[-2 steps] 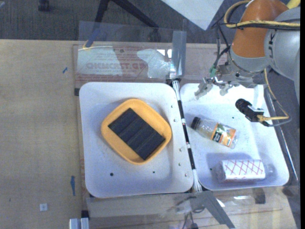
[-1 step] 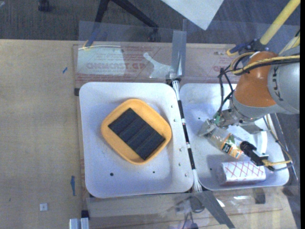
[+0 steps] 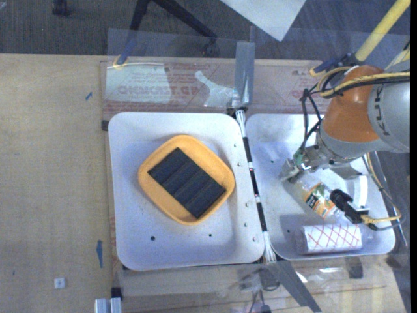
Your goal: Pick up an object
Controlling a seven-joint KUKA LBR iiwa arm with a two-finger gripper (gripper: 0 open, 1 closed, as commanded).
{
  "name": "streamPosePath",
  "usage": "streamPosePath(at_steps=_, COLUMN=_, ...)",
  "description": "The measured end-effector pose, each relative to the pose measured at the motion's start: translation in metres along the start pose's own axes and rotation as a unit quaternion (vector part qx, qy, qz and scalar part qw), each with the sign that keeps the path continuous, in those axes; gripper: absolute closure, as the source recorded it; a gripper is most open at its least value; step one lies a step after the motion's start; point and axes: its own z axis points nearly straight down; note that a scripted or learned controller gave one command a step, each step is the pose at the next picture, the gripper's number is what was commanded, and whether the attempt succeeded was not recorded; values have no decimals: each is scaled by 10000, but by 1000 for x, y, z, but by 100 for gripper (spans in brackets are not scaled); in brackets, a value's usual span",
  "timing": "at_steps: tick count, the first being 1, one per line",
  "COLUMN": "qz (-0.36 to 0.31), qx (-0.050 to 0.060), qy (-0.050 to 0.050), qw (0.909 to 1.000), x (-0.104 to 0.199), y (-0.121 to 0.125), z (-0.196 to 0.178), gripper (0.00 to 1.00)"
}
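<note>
My gripper is low in the right bin, near its left middle, under the grey arm with the orange band. A small clear bottle with an orange and green label lies on the bin floor just right of and below the gripper, with one end close to it. I cannot tell whether the two touch. A white box with a red cross-hatch pattern lies along the front of the same bin.
The left bin holds a yellow square dish with a black ridged insert, turned at an angle. A divider rim runs between the bins. The arm covers the right bin's far right side.
</note>
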Motion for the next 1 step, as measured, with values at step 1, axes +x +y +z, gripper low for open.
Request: streamPosePath(at_steps=1, qz=257, qx=74, qy=17, qw=9996, x=21, y=77, z=-84, gripper=100)
